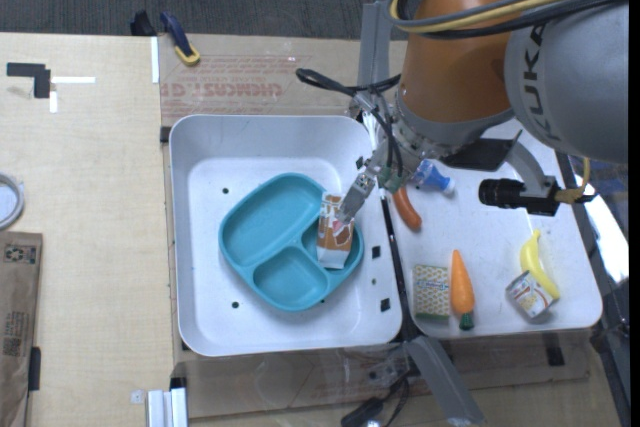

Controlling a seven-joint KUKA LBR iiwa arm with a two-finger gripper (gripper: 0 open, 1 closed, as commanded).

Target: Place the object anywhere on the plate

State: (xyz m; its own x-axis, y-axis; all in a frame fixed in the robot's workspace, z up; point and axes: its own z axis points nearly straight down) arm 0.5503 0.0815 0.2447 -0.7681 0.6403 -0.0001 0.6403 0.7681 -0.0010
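Two shallow white bins (200, 245) fill mid-frame. In the left one lies a teal sectioned plastic plate (275, 245); at its right edge the two-finger gripper (345, 213) pinches a small orange-and-white carton (335, 237), which stands touching the plate. The right bin holds an orange plastic carrot (460, 285) and a yellow banana (532, 260).

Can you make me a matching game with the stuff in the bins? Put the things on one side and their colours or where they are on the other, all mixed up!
Things:
1. plate
2. banana
3. carrot
4. small carton

Descriptions:
A. yellow, in the right bin
B. at the plate's right edge, right under the gripper
C. blue, with compartments, in the left bin
D. orange, beside a green and white box

Pairs: 1-C, 2-A, 3-D, 4-B
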